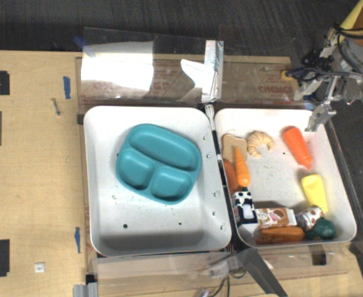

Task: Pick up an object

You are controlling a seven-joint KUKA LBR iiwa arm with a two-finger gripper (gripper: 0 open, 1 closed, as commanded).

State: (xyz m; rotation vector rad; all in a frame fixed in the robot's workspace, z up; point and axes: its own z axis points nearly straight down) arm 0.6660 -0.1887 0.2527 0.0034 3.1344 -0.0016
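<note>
The gripper [318,119], its spread unclear, hangs over the right bin's [274,181] far-right corner; the orange carrot [297,146] lies near, bare floor around it.

From my console this reads as a robotics lab test cell, not a home or a shop. The tabletop [33,184] is bare board marked with black corner markers [4,83] and strips of blue tape [66,86]. Two shallow white bins, the left bin [102,132] and the right bin [274,173], sit side by side, backed by a clear plastic sheet [119,67]. They hold play food and dishware: a plastic carrot [297,146], a toy croissant [260,142], a teal divided tray [158,163]. Dark carpet-like flooring [169,5] lies beyond.
</note>
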